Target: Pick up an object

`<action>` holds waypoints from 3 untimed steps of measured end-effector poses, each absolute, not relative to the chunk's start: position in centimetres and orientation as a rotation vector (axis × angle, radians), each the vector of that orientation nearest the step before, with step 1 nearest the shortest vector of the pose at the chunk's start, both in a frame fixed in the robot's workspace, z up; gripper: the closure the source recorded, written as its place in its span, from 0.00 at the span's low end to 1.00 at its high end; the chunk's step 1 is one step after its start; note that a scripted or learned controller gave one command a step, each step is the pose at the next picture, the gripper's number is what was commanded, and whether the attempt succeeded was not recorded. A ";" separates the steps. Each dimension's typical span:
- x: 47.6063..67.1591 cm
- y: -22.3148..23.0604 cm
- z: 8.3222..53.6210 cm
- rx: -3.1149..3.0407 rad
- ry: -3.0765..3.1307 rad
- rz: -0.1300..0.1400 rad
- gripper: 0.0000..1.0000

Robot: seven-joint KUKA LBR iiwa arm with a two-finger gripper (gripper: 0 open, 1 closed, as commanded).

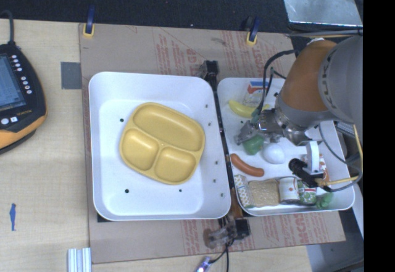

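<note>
Grey arm [321, 89] hiding right bin [343, 203], pincer [250, 132] indistinct

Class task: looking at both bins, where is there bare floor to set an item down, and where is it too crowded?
Bare floor rings the yellow divided tray inside the left bin. The right bin is crowded: banana, egg, sausage and gripper.

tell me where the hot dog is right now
The hot dog lies in the right bin, near its left wall, just below the green toy and left of the white egg, above the sandwich.
</note>
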State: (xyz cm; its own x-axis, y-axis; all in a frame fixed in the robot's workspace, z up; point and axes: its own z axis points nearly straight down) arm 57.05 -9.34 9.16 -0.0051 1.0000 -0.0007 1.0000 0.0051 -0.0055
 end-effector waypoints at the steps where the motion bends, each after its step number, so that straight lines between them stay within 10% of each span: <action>1: 58.4 -9.6 9.2 -2.214 -2.226 0.005 0.00; 2: 62.1 -9.2 9.2 -2.216 -2.223 0.002 0.00; 3: 57.1 -10.7 9.2 -2.214 -2.225 0.006 0.00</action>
